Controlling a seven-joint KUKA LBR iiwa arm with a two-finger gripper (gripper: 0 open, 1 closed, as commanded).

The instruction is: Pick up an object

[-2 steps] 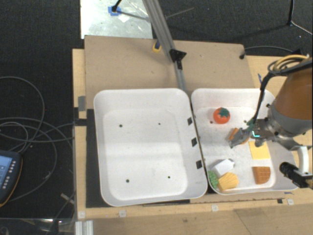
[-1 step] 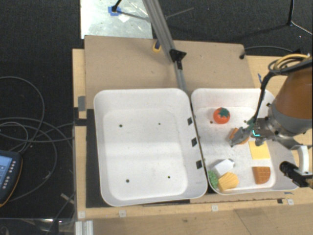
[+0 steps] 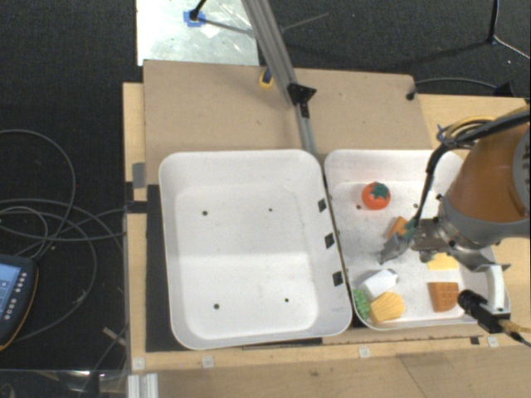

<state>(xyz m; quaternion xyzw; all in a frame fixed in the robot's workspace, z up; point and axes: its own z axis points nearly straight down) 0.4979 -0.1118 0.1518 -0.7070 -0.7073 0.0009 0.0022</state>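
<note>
My gripper (image 3: 401,240) hangs low over the middle of the right bin (image 3: 348,172), below the arm's orange band (image 3: 489,181). A small orange piece (image 3: 400,225) lies right at the gripper's tip, and whether it is gripped is unclear. A red tomato-like toy (image 3: 375,195) sits farther back in the bin. Near the front lie a white object (image 3: 380,283), a yellow ridged toy (image 3: 387,307) and a green piece (image 3: 362,303). A yellow block (image 3: 442,262) and an orange-brown block (image 3: 443,295) lie on the right, partly under the arm.
The left bin (image 3: 178,222) adjoins the right one along a shared wall with black clips (image 3: 329,240). A grey pole (image 3: 278,48) slants across the back of the bench. Cables run along the arm at the right.
</note>
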